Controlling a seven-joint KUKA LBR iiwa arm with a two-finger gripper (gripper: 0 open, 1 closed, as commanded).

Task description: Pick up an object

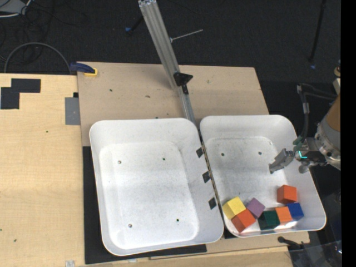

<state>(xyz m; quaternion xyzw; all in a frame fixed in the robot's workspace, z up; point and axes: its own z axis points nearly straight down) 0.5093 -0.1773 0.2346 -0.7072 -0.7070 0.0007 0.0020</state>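
arm (334,132) cut off at right edge, green block (268,219) partly hidden behind orange block (283,213)

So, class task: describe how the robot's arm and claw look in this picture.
At the right edge, the arm shows an orange-brown section above a grey wrist. The claw is dark grey metal with angular fingers, and a small teal light glows on its body beside thin dark cables.

Arm (335,128) at right edge: grey housing w/ orange-tan section above wrist. Gripper (289,163) is grey metal, w/ small teal/green light spot on body. Thin dark cable runs up behind wrist. Detail blurry.
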